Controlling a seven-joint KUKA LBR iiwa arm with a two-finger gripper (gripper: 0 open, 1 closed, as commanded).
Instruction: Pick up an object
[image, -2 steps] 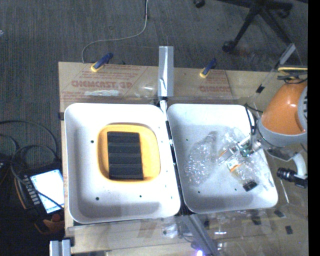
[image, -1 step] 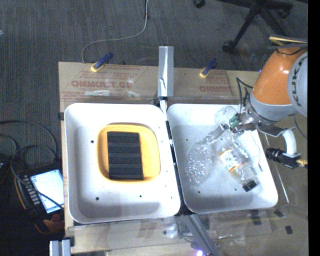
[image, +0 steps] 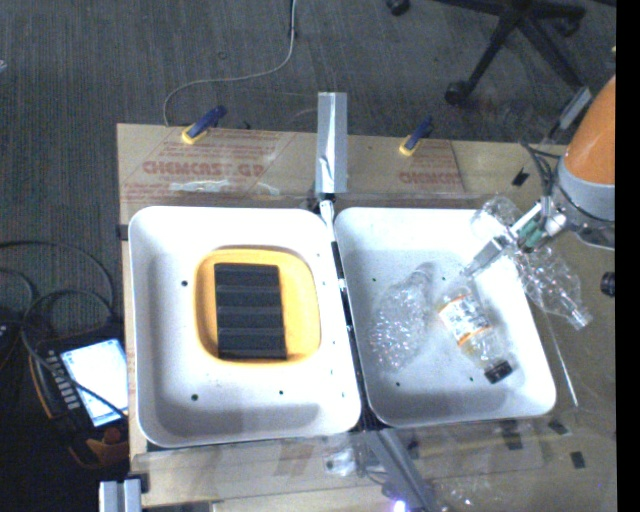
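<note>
Reaching in from the right, the arm (image: 592, 150) carries its hand (image: 500, 244) over the upper right corner of the right bin (image: 400, 400); the hand is translucent and blurs into the clutter, so whether it is apart or together I cannot tell. Just below and left of the hand lies a clear plastic bottle (image: 472, 328) with a white and orange label and a dark cap, tilted on the bin floor. Further left of the hand, near the bottle, sits a crinkled clear plastic object (image: 400, 318) (its exact kind is hard to make out). Right of the hand, a second clear knobbly piece (image: 553, 283) lies over the bin's right rim. Well to the left of the hand, the left bin (image: 160, 400) holds a rounded yellow tray (image: 305, 310) with a black ribbed block (image: 249, 310) in it. Both bins are shallow, white and smooth, resting on a brown desk (image: 200, 165).
</note>
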